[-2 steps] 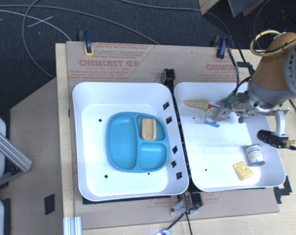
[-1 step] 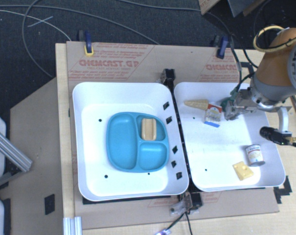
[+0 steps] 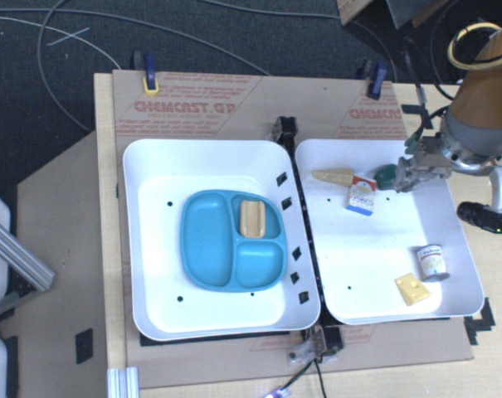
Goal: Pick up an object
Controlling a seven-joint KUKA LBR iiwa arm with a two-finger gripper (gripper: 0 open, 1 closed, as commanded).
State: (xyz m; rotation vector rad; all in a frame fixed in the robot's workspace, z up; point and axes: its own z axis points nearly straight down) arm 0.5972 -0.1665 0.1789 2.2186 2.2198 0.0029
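Now you are seeing gripper [image 3: 406, 175] hanging over top right of right bin [image 3: 383, 305], just beside green thing [image 3: 387, 173]. Cannot tell hand's state. Small carton [image 3: 362, 197], cone [image 3: 333, 176], can [image 3: 431, 262], yellow piece [image 3: 411, 289] are lying in right bin. Blue plate [image 3: 209, 243] is sitting in left bin [image 3: 151, 222], holding tan block [image 3: 251, 218].

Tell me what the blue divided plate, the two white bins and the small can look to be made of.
Blue divided plate: likely moulded plastic, matte, one even colour with soft rounded ridges.
Left bin and right bin: probably thin formed plastic, smooth, slightly glossy, with rounded corners.
Small can: seemingly metal under a paper label, judging by its pale rim; too small to be sure.
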